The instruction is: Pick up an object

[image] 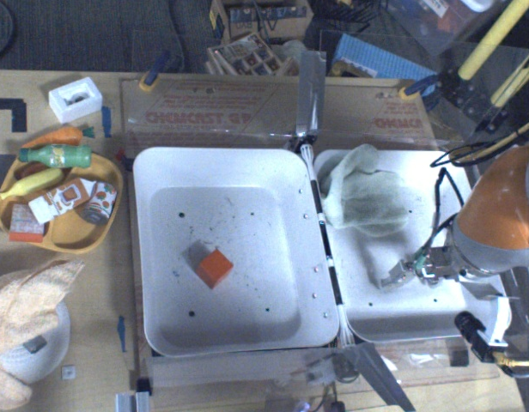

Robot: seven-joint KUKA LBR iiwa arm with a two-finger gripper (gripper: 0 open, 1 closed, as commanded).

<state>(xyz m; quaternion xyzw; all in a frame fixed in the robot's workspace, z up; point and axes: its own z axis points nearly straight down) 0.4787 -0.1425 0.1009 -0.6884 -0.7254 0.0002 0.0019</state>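
You see the jaws (400, 273) low in the right bin (436, 316), near the pale cloth (363, 197); whether they are open, you cannot tell.

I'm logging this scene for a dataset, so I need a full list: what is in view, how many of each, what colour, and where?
Bins: two, white, side by side on the bench.
Block: one, orange, in the left bin, near its middle.
Cloth: one, whitish and crumpled, in the right bin's far part.
Bowl: one, yellow, left of the bins, holding small items.
Bottle: one, green, lying in the bowl.
Small box: one, white, on the bench beyond the bowl.
Fabric: one, pale, at the bench's near left corner.
Arm: one, grey with orange band, reaching in from the right.
Gripper: one, low over the right bin, near the cloth.
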